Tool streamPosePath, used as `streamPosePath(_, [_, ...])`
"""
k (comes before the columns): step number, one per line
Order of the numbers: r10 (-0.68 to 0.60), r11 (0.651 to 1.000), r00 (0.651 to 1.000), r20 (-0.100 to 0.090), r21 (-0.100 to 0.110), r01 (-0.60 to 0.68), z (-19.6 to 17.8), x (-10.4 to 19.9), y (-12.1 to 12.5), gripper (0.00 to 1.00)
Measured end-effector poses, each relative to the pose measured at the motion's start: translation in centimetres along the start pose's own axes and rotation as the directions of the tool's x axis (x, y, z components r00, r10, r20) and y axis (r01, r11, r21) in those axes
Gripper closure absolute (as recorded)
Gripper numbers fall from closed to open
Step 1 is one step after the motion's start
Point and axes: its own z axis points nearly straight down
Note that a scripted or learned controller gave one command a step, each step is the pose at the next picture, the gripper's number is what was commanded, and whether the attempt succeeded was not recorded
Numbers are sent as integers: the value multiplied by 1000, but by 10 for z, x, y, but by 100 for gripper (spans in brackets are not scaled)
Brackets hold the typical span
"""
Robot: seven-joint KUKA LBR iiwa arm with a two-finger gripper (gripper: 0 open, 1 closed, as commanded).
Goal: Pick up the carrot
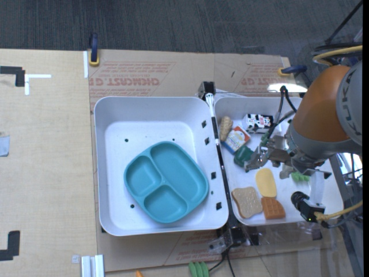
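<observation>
Two shallow white bins sit side by side on the bench. The left bin [109,172] holds a teal divided plate [166,181], lying at a slant near its middle. The right bin [230,105] is crowded, and the arm [323,111] reaches over it from the right, with the gripper [255,163] low above the bin's middle, just beside a dark green item [242,154]. Whether the gripper is open or closed cannot be told from this angle, and nothing can be seen held in it. Toward the bin's far end lie a cow-patterned carton [259,121], a tan piece [225,124] and a small orange-and-white packet [236,138]. Nearer the front are a yellow oval [266,182], a slice of bread [247,202] and an orange-brown block [273,208] touching the bread's right side. A bright green bit [300,176] shows just under the wrist. The carrot cannot be picked out with certainty — the orange-brown block is the closest in colour, but its shape is squarish, and the green bit beside the wrist is partly hidden by the arm.
</observation>
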Motion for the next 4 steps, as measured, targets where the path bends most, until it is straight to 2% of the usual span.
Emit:
streamPosePath(1, [-33, 999, 999, 0, 2, 33, 56, -43, 39, 0])
streamPosePath(2, [65, 998, 998, -2, 4, -65, 100, -42, 40, 0])
streamPosePath(3, [240, 971, 971, 0, 2, -240, 100, -45, 94, 0])
streamPosePath(4, [24, 1000, 1000, -3, 1, -24, 100, -67, 35, 0])
